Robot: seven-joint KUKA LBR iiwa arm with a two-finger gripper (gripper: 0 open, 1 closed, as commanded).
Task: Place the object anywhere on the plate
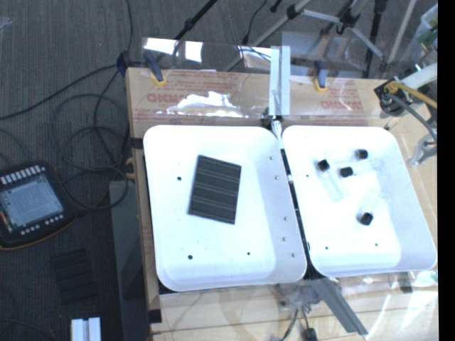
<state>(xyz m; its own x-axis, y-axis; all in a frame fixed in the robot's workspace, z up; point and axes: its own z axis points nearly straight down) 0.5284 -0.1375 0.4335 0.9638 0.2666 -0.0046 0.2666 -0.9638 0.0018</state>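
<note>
About the hand, I cannot tell from my screen if it is released, clenched or grasping something, so I leave it open.

The right bin (398,258) holds four small black pieces. Three lie near each other in its upper half: one (323,165) to the left, one (346,172) just beside it, and one (361,154) a little higher. The fourth black piece (366,219) lies apart from them, lower in the bin. All four rest on the white floor of the bin and none touches another. Which of them is the object of the task, I cannot say. Around them I see faint, glassy shapes, but they are too pale to describe.

The plate (215,189) is in the left bin (170,261). It is a dark grey rectangle with ribs across it. It lies flat near the middle of that bin and is turned a little against the bin's edges. Nothing lies on it. So the black pieces and the plate are well apart, each in its own bin.

The two bins touch along their inner rims. They sit on a brown board (213,91) with red print. Two blue clamps, one on the left (153,68) and one on the right (321,73), grip its far edge. On the dark floor, left of the bench, lies a control pendant (27,203) with its cable (85,130).
</note>
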